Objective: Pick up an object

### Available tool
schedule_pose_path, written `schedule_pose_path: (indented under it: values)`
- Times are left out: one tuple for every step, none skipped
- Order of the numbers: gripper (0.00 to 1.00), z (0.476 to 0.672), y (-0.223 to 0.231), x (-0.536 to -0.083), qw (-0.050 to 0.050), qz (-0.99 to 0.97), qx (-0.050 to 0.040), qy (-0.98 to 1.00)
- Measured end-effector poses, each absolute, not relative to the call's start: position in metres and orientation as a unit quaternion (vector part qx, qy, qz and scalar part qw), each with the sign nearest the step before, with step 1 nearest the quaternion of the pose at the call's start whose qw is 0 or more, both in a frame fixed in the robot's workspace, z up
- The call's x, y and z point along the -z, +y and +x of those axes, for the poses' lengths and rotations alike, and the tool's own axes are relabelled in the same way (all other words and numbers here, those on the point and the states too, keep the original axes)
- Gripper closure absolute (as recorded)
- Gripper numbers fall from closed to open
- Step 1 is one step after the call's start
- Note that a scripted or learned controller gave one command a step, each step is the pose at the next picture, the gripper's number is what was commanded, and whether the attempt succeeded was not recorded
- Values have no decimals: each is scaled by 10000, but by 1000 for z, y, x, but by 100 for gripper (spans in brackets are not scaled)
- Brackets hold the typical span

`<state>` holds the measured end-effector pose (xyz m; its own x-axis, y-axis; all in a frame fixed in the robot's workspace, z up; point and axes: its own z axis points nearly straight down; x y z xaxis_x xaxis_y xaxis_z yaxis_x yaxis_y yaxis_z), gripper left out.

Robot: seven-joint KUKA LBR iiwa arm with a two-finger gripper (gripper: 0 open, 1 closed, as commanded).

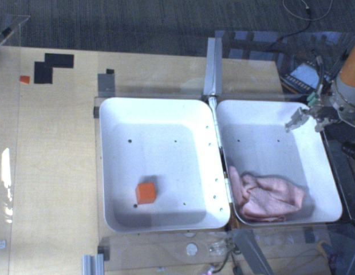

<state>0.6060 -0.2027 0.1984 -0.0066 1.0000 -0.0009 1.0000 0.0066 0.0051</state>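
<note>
While hovering at the right bin's [332,171] far edge, approach step only. Jaws [306,116] spread open, holding nothing. Next: descend onto pink cloth [268,196].

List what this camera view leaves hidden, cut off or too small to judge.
- Gripper, camera view: small and blurred at the right bin's far corner; open or shut cannot be told.
- Grey arm with orange band: cut off by the frame's right side.
- Crumpled pink cloth: its folds hide whatever lies beneath.
- Small orange block in the left bin: underside hidden.
</note>
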Motion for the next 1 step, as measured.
schedule_pose_path:
  values:
    - [0, 571, -196, -97, 39, 6840, -24, 7295]
